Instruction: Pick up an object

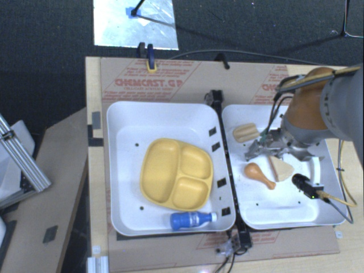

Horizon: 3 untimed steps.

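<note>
**Currently: Gripper Low in the Right Bin, Beside the Drumstick**

The gripper [259, 148] sits low in the right bin [284, 218], with the bread piece [245, 132] just above it and the drumstick [260, 175] just below. The drumstick's long axis runs diagonally, bulb up-left, handle down-right. A pale wedge [281, 168] lies beside it. Finger spacing cannot be told; nothing visibly sits between them. The yellow tray [176, 172] and blue bottle [192, 220] occupy the left bin [122, 152].
</note>
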{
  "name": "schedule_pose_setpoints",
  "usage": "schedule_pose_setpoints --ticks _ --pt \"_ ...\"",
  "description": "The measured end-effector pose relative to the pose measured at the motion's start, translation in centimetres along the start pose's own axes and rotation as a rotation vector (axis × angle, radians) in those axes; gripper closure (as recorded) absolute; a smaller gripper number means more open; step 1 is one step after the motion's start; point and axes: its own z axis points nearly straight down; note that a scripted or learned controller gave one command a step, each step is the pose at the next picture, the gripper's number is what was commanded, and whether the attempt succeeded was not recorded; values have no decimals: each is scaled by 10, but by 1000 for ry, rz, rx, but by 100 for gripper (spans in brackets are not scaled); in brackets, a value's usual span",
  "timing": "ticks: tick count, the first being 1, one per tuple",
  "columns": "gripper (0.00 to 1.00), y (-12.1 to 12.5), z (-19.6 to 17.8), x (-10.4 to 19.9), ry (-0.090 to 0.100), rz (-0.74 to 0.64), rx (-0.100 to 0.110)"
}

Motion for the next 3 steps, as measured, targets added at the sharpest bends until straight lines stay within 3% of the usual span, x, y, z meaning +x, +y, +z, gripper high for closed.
schedule_pose_setpoints --ticks 1,3 --pt "100 2 -14 0 -1 -1 -6" --pt "100 -5 -120 3 -1 -3 -10"
